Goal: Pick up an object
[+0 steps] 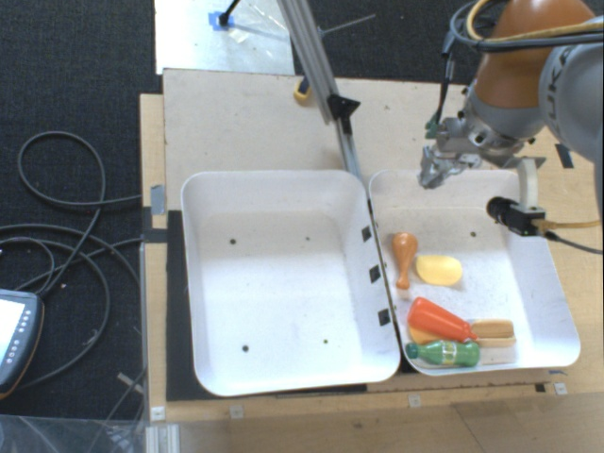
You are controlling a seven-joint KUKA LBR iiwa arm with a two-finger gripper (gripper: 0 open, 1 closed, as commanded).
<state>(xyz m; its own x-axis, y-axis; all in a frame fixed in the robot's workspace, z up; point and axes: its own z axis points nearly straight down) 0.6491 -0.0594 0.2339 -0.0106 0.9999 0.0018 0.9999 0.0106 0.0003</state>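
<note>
Tan bench [255,121], black carpet, cables | gripper [436,173] above right bin's [557,310] far edge, grip state unreadable | carrot [438,321] below it, near corner, lengthwise, tip toward hot dog [494,330].

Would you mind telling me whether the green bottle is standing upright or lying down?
Lying down: the green bottle rests on its side along the right bin's near edge, beside the orange carrot.

Legible text, labels, brands, numbers, signs: none. Grey handheld screen device [13,336] at left edge: display lit, content too small to read. Small black square tabs [375,274] along dividing rim of the two shallow white bins: no readable markings.
</note>
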